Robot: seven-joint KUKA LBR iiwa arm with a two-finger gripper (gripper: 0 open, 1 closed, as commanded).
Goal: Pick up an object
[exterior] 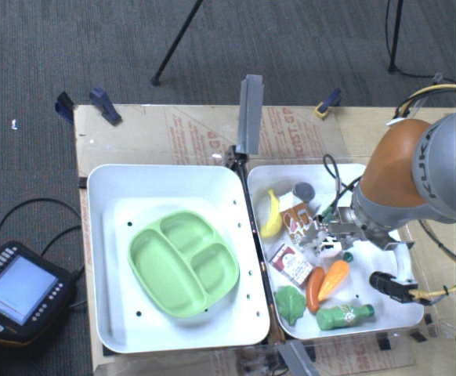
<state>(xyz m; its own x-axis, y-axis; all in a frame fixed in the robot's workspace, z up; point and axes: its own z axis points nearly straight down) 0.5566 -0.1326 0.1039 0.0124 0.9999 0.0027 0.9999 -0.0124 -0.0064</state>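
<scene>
A black handheld control pendant with a lit screen (18, 292) is seen on the dark carpet at the far left, beside the table (306, 128). Two blue clamps (87, 106) are fixed at the far left corner of the table.

The left shallow white bin (106, 202) is found to contain a pale green divided plastic tray with three compartments (182, 263), lying flat and turned at an angle, roughly in the middle of the bin. A grey upright post (251, 116) is noted at the far end of the seam between the two bins.

The right shallow white bin (385, 313) holds the loose objects. A yellow toy banana (271, 213) is recorded along its left wall, with a small grey round can (303, 191) just beyond it to the right. A small orange and white printed carton (294, 218) is seen near the banana, and a flat red and white printed packet (291, 263) lies nearer the viewer. A green leafy toy vegetable (291, 304) rests at the near left corner. An orange toy carrot (334, 279) lies beside a red-orange rounded toy (314, 290), the two touching. A green plastic bottle with a label (344, 316) lies on its side along the near wall.

The pincer (323, 240) is located over the middle of the right bin, just beyond the carrot. Whether its fingers are apart or together cannot be told, as the parts are too cluttered. A small black and white object is seen at the pincer, but it cannot be identified.
</scene>
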